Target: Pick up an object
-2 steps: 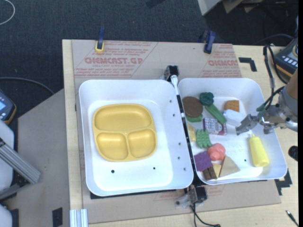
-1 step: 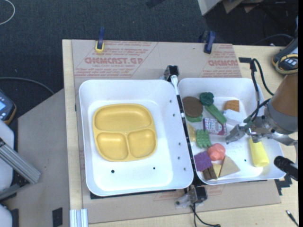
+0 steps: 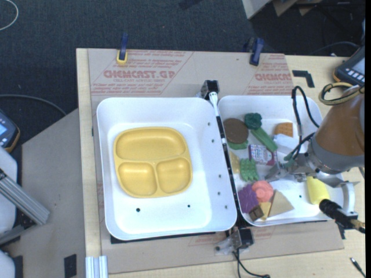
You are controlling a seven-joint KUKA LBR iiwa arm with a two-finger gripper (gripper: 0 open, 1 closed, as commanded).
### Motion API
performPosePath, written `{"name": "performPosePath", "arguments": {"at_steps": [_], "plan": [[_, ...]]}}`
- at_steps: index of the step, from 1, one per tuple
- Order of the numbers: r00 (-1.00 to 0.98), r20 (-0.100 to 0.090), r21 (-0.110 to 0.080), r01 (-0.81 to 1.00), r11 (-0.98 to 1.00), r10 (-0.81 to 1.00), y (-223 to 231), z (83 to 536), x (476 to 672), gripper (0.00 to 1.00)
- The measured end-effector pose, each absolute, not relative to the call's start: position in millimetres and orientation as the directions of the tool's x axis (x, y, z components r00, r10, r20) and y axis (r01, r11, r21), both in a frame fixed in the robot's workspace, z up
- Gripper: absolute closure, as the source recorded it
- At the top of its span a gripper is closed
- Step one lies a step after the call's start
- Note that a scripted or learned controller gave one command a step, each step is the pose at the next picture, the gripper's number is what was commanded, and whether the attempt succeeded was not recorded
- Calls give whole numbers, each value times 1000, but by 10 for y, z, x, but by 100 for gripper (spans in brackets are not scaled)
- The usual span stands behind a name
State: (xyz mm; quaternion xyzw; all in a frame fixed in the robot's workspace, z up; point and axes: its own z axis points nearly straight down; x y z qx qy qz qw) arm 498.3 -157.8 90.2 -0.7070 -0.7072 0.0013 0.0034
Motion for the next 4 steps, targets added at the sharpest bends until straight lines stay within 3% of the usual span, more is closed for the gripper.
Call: {"name": "performPosePath", "arguments": {"at_steps": [1, 2, 4], "plan": [[1, 2, -4, 1000, -1, 1000, -1573, 841, 4980, 0], [2, 1, 0, 1000, -2, 1000, -1577, 949, 4986, 100], [0, -3, 7, 1000, 0, 1000, -1630, 1984, 4916, 100]]}}
